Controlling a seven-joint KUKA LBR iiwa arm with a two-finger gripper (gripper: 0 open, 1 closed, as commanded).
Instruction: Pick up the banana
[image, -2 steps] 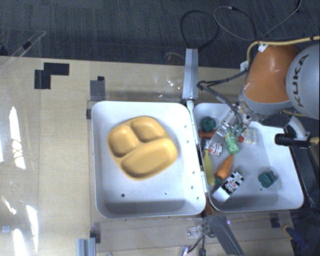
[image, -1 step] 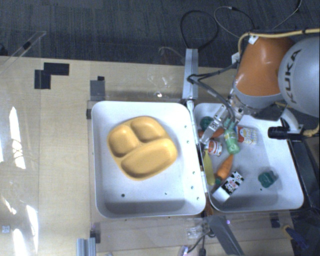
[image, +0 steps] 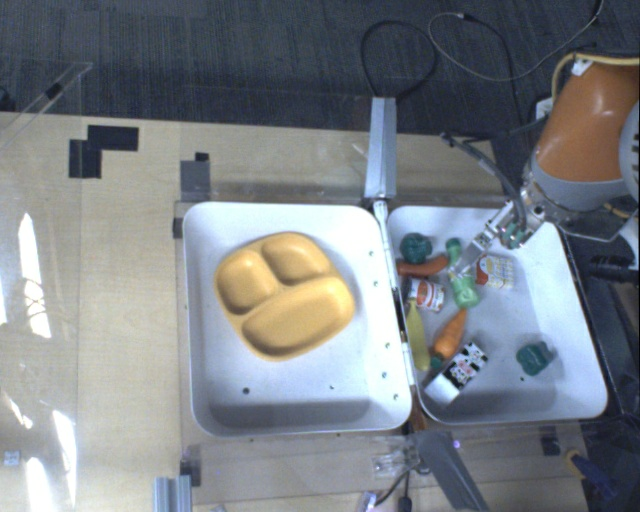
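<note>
banana (image: 415, 338): lies lengthwise against right bin's (image: 570, 395) left wall, beside carrot (image: 450, 333) | handling: likely light, smooth, curved toy; grip across its middle, wall crowds one side | gripper (image: 478, 247): above bin's upper middle, holding nothing visible, open-or-closed cannot tell

Banana (image: 415, 338) hemmed between bin wall (image: 397, 300) and carrot (image: 450, 333).

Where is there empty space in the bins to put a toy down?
The right bin has bare floor along its right side, above and below the teal block. The left bin has bare floor along its front, below the yellow tray. It is crowded at the right bin's left side, around the banana and carrot.
</note>
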